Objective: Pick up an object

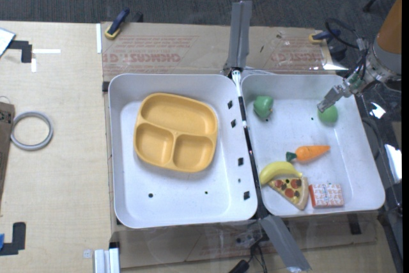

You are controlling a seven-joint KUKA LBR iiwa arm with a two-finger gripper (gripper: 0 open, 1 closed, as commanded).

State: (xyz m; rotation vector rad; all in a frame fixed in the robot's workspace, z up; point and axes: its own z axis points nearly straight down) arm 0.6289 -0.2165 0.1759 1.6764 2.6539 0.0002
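1. Camera view: in the left bin (121, 156) a yellow divided plate (176, 132) lies flat, apart from the task's likely targets.
2. In the right bin (358, 201), from left to right, sit a green pepper-like toy (262, 105) at about 10 o'clock, a banana (279, 171) and a pizza slice (289, 189) toward 7 o'clock, a carrot (311, 152) near the centre, a small red box (326, 195) at 5 o'clock and a green ball-like toy (328, 114) at 1 o'clock.
3. The green ball-like toy looks light, hard and smooth; judged from its round shape, it could slip, so a grip across its widest middle seems best.
4. The gripper (333, 99) slants in from 2 o'clock, its tip just at the ball's upper edge; whether it is spread or closed, or has hold of anything, cannot be told.
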